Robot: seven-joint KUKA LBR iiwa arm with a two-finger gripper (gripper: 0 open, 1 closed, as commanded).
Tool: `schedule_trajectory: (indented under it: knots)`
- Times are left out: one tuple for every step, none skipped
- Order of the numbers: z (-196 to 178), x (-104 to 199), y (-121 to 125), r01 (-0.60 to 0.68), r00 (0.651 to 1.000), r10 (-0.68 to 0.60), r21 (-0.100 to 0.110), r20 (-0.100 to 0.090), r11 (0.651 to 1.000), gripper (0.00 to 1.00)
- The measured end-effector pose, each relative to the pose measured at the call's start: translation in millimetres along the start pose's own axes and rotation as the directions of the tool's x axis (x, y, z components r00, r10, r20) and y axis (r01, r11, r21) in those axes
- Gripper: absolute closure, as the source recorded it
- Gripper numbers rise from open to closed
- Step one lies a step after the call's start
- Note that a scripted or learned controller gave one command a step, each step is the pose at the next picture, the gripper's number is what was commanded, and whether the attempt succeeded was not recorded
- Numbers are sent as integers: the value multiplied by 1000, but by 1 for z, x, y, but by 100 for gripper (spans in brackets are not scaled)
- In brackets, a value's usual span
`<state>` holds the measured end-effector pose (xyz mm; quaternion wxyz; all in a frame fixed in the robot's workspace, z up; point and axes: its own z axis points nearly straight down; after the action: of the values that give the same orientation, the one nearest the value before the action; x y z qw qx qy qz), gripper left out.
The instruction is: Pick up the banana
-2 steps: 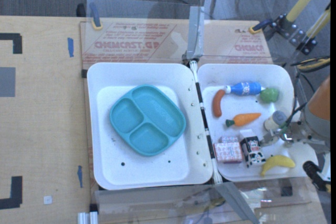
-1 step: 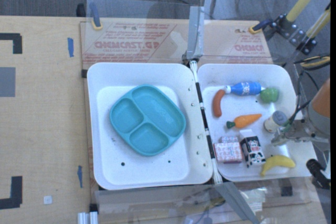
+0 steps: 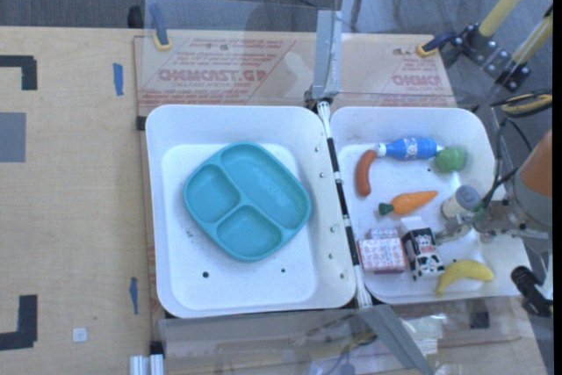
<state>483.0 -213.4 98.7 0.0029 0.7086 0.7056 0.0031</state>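
Note:
The yellow banana (image 3: 465, 274) lies in the right bin's near right corner, curved, with its left tip next to a small black-and-white carton (image 3: 423, 252). My gripper (image 3: 457, 228) reaches in from the right edge and hangs just above and behind the banana, apart from it. Nothing shows in its grasp. The wrist and its orange band (image 3: 537, 173) cover part of the bin's right wall.
The right bin (image 3: 351, 136) also holds a red sausage (image 3: 363, 174), a carrot (image 3: 413, 202), a blue-and-white bottle (image 3: 410, 147), a green object (image 3: 450, 158) and a pink box (image 3: 382, 252). The left bin (image 3: 167, 189) holds a teal divided plate (image 3: 248, 200).

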Motion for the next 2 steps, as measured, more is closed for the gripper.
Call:
schedule_trajectory:
  knots:
    - [10,-6,-1,361,933,-361,3,-3,933,0]
    - [-1,-10,0,356,934,-356,-4,9,934,100]
